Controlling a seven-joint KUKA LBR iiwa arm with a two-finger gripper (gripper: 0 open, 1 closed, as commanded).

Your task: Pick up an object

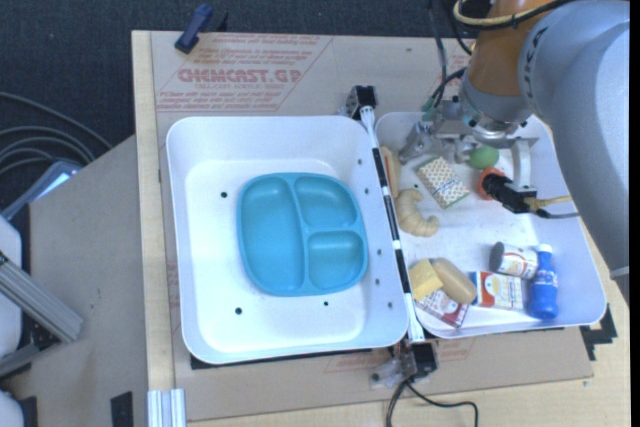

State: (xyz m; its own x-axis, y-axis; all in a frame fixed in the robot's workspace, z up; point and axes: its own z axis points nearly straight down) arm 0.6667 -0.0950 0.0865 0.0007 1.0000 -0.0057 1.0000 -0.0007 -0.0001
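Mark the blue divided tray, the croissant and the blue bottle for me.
blue divided tray (300, 233): camera view, on the middle ridge between its compartments.
croissant (414, 215): camera view, on its curved middle.
blue bottle (543, 285): camera view, on its body.

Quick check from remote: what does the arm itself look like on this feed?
The arm is bulky, rounded and light grey, with an orange band above the wrist. A yellowish cable loops beside the band. The gripper is silver metal with dark parts.

Gripper (478, 151) fingers hidden under wrist. Green object (485, 156) right beneath it mostly covered, can't ID. Arm (590, 85) cut off at right edge.
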